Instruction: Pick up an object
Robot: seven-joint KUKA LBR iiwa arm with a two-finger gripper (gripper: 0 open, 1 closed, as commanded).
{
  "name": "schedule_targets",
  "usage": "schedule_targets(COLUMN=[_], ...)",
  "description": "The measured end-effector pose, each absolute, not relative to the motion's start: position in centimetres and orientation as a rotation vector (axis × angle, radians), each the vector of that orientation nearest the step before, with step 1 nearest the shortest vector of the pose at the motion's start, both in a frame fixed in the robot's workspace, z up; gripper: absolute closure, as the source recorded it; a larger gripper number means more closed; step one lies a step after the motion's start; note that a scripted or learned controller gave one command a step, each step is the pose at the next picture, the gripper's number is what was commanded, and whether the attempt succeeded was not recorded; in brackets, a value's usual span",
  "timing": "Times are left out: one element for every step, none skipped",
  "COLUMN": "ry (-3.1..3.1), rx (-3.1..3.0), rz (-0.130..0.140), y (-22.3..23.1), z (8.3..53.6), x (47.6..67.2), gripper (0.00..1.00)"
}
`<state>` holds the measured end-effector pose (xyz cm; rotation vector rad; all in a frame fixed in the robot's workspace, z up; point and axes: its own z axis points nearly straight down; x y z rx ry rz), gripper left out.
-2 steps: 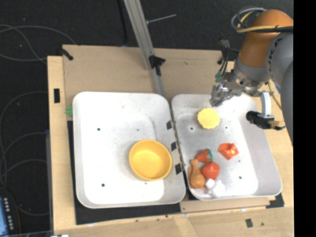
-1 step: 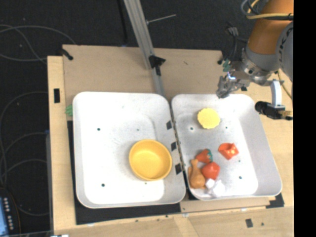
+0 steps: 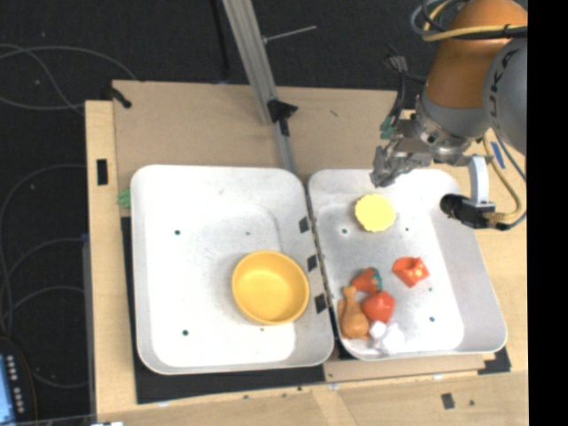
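At two o'clock in the camera view: arm, grey with orange band, reaching in from the right; pincer hanging at the twelve-o'clock rim of the right bin, nothing seen between its tips; whether spread or pressed together cannot be told at this size. Right bin, contents: yellow disc, lying flat just below the pincer, at six o'clock from it, near but apart; red block, at four o'clock from the disc; cluster at the bin's seven-o'clock corner, comprising a red ball, an orange piece with a green tip, a tan drumstick-like piece and small white bits, all touching or crowded together. Left bin, contents: yellow bowl, upright, toward five o'clock, well apart from the pincer. Bins sit side by side on the wooden surface; a metal post runs up toward twelve o'clock. Step in hand, by judgement: approach, no grasp made. Likeliest candidate: the disc, being nearest and standing alone. Next move calls for a short shift toward six o'clock, tips spread to straddle the disc's edge, then a straight descent; its flat, low form may slip the tips.
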<state>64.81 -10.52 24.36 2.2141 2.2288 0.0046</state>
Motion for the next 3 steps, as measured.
schedule_targets(ry=[2.231, 2.232, 2.229], rx=[2.214, 2.214, 2.215], rz=[0.004, 0.004, -0.001], y=[-5.7, -0.7, 4.2], z=[25.3, 26.2, 24.8], x=[62.9, 60.4, 58.1], gripper=[1.00, 1.00, 1.00])
